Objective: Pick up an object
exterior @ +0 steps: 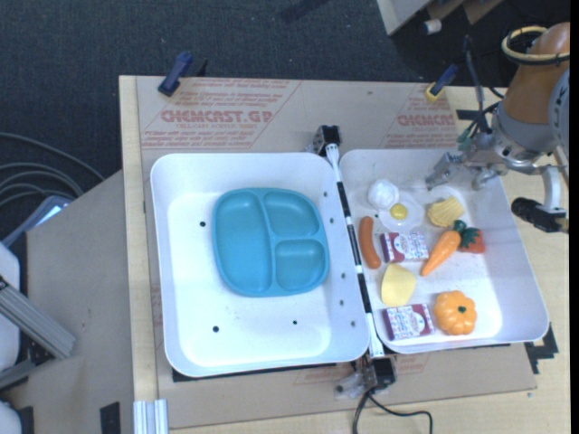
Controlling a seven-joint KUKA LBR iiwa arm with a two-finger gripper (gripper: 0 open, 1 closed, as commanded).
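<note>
The arm (534, 80) leans in from the right, its orange band up near the top corner, and the gripper (460, 167) hangs over the far edge of the right bin (525, 278). Its 2 metal fingers (441, 172) look spread apart, with nothing between them — loose, not clamped on anything.

Below it the right bin holds the toy food, all lying on the floor of the bin: a fried egg (396, 212) beside a small white lump (383, 192), a ridged yellow chip (444, 212), a sausage (368, 242) along the left wall, a carrot (441, 250), a pale yellow wedge (398, 285), a pumpkin (455, 312) and 2 small printed packets (403, 247). The chip lies nearest the gripper, just below it.

The left bin (181, 315) carries a blue divided plate (270, 240) — 3 compartments.
</note>
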